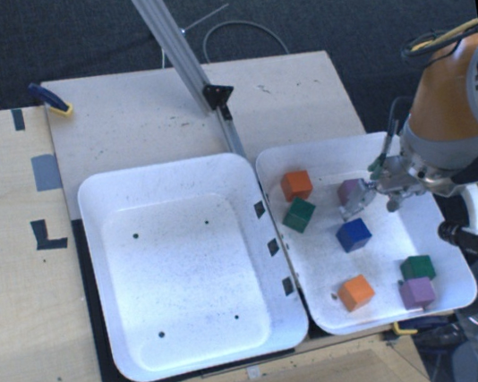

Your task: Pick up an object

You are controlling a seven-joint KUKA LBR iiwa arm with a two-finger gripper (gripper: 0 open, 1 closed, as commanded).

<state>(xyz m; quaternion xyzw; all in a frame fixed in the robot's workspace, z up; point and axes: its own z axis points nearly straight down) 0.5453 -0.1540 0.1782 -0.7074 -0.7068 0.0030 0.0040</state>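
Several small blocks lie in the right bin (427, 227). An orange block (296, 184) and a dark green block (298, 215) sit near its left wall. A blue block (353, 234) is in the middle. Toward the front are a second orange block (356, 292), a green block (417, 268) and a purple block (417, 292). My gripper (368, 190) reaches in from the right, low over the bin. Its tip is right against a mauve block (349, 191), just above the blue one. Whether that block is gripped cannot be made out.
The left bin (179, 268) stands beside the right one, their rims touching. A slanted metal rail (184, 50) ends in a black bracket (219, 96) behind the bins. A blue and yellow clamp (51, 98) lies at the back left.
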